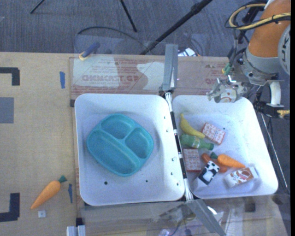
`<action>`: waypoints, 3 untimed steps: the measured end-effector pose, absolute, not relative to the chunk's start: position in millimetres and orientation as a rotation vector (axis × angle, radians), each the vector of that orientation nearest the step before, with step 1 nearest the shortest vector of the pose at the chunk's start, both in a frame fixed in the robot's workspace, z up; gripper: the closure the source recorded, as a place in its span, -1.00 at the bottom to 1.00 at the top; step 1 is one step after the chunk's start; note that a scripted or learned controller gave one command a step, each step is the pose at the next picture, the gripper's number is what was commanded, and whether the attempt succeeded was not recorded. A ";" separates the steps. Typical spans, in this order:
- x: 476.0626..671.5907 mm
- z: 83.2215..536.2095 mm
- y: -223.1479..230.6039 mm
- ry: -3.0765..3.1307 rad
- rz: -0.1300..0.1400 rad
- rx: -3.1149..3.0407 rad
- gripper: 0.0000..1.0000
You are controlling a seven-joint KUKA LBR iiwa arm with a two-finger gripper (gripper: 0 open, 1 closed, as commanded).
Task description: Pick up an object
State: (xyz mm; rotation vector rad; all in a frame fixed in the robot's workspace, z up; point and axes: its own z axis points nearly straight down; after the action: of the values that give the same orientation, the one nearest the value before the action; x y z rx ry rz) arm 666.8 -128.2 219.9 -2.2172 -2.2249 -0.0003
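Overhead, gripper [224, 93] seen at far rim of right bin [244, 108], finger state cannot be told, nothing seen held, toy banana [190, 126] lying below and left of it, cracker box [213, 132] just below, carrot [229, 161] nearer still.

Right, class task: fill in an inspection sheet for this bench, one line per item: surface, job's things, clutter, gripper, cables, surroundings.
Surface: bench bearing left bin and right bin.
Job's things: right bin holds banana, green bottle, carrot, cow toy, small cartons.
Clutter: teal divided plate in left bin; second carrot on bench.
Gripper: gripper above right bin's far rim, holding nothing.
Cables: yellow cables by arm.
Surroundings: grey floor.
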 end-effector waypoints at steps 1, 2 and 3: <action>626.3 98.1 -124.4 -2.436 -0.004 -1.989 -1.00; 664.2 91.6 -114.8 -2.364 -0.011 -2.090 -1.00; 665.6 103.2 -114.9 -2.368 -0.016 -2.092 1.00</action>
State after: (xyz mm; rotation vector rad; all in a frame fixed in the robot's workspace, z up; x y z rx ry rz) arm 665.6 -114.9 103.2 -2.0923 -2.3676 -0.0156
